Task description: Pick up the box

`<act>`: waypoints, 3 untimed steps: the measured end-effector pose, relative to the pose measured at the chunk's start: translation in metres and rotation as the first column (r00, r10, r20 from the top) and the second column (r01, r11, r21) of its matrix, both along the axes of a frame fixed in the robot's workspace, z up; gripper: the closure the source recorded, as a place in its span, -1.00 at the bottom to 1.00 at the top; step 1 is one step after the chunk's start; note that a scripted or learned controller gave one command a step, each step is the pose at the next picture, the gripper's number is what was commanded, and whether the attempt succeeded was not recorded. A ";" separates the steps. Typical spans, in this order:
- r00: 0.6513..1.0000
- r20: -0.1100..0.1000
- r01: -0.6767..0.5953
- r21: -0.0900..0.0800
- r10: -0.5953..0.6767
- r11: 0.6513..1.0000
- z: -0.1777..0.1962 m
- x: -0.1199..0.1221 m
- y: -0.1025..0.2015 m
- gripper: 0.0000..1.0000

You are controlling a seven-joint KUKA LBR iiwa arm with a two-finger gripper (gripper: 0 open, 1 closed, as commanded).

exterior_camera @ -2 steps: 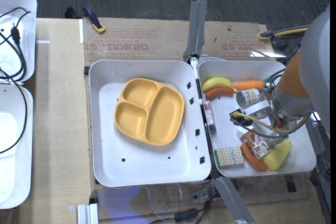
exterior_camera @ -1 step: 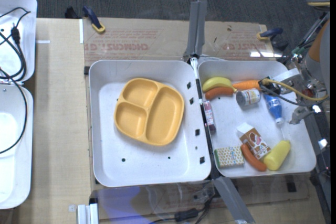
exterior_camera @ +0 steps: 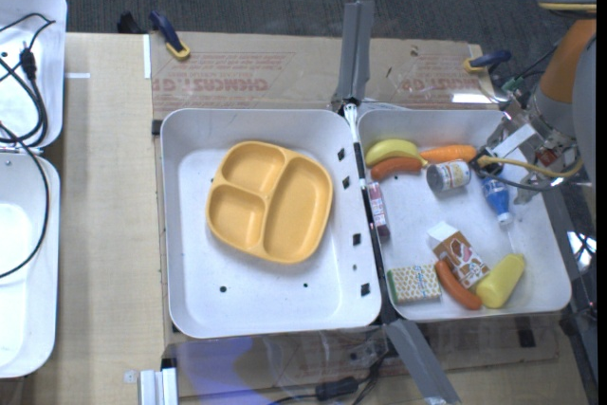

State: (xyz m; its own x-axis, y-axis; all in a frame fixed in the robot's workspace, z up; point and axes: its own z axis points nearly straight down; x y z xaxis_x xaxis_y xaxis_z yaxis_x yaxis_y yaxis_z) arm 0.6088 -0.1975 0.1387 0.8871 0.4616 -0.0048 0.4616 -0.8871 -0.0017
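A brown and white carton box point(exterior_camera: 459, 257) lies tilted in the lower middle of the right bin point(exterior_camera: 545, 232). A small tan box with a green checked pattern point(exterior_camera: 414, 284) lies flat near that bin's front left corner. The gripper point(exterior_camera: 539, 153) hangs over the bin's far right edge, up and to the right of both boxes and well apart from them. Nothing shows in its grasp.
An orange sausage point(exterior_camera: 456, 285) and a yellow lemon-shaped piece point(exterior_camera: 502, 280) touch the carton. Behind lie a blue bottle point(exterior_camera: 496, 197), a can point(exterior_camera: 448, 175), a banana point(exterior_camera: 392, 150), a carrot point(exterior_camera: 446, 152) and a dark red bar point(exterior_camera: 377, 209). The left bin point(exterior_camera: 190, 280) holds a yellow divided plate point(exterior_camera: 270, 201).
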 end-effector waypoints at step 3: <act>0.979 0.004 0.206 -0.001 -0.206 0.979 -0.010 0.011 0.077 -1.00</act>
State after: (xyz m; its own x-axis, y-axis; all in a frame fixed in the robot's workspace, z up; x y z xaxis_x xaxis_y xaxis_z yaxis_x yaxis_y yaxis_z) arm 0.6199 -0.1203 0.1290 0.9630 0.2693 -0.0018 0.2693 -0.9630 0.0004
